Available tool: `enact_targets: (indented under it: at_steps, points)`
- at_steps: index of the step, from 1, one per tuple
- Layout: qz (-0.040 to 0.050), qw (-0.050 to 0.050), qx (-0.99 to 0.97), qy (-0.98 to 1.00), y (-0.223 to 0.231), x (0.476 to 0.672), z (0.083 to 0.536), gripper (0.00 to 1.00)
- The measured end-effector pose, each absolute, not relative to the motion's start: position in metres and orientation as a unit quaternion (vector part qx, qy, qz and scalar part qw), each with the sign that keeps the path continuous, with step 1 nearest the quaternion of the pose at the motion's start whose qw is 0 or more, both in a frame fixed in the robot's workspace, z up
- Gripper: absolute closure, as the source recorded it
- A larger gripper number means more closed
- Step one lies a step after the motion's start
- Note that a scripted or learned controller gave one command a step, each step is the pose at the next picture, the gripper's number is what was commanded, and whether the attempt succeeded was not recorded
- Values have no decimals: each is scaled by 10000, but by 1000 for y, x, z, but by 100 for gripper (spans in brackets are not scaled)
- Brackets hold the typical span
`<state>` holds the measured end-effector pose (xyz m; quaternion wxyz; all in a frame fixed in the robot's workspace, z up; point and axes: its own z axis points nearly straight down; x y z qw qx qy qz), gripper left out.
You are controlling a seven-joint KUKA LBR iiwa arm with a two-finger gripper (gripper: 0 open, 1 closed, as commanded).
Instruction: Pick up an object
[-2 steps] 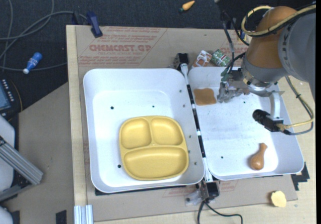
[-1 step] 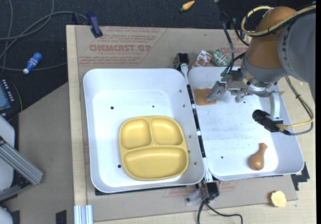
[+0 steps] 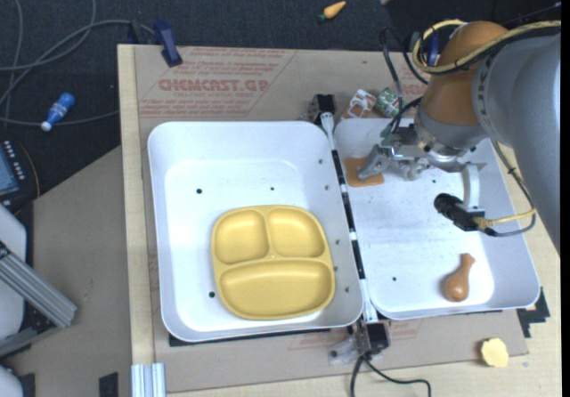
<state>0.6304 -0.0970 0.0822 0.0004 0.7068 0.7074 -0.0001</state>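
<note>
Here, in the camera view, the gripper (image 3: 385, 164) is seen low over the far left part of the right bin (image 3: 401, 288), close to the divider between the bins. An orange flat piece (image 3: 361, 173) is found just beside its fingertips, against the bin's left wall; whether it is touched, and whether the claw is apart or together, cannot be told. A brown drumstick-shaped toy (image 3: 459, 278) is placed near the right bin's front right corner, well apart from the gripper. A yellow divided plate (image 3: 272, 260) is laid in the left bin (image 3: 178, 164).
</note>
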Motion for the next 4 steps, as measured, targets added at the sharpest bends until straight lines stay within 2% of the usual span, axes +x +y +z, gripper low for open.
enact_targets:
  at_steps: [1,2,3,4]
  points:
    - [15,21,7063,7079,-91,668,85,0]
    - [11,24,7062,7080,-91,668,96,100]
    - [-5,-21,7078,7065,-76,582,189,100]
    - [-1,-7,7073,7069,-76,586,185,0]
